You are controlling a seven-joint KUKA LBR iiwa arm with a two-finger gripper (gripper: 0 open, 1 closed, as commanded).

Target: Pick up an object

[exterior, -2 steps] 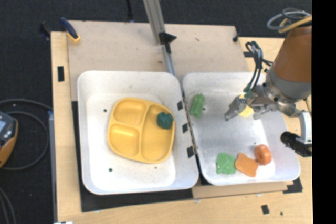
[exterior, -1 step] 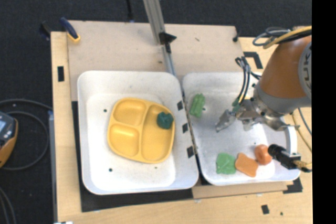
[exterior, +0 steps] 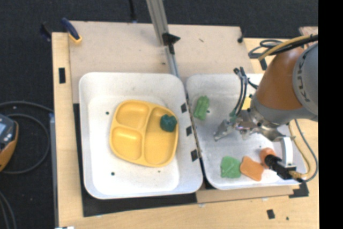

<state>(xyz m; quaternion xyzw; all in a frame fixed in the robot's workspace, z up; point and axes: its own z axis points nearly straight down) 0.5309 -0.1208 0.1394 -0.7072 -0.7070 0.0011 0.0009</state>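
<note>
Objects to choose from lie scattered in the right bin [exterior: 214,86]: a pale green block [exterior: 201,106] near its left wall, and at the near edge a green piece [exterior: 230,167] just beside an orange piece [exterior: 251,168]. The hand [exterior: 224,130] hangs over the middle of that bin with its fingers spread and nothing between them — so the step, as I judge it, is the approach, with no grasp made yet. None of the three pieces sits directly under the fingertips; the next move calls for settling on one, shifting over it and lowering squarely before closing.

Crowding is the likely trouble — the green and orange pieces lie so close that the fingers may catch both, and the bin wall hems in the block. Left bin [exterior: 94,88] holds a yellow divided tray [exterior: 131,134] with a dark green lump [exterior: 168,123] in one compartment, well apart from the hand.
</note>
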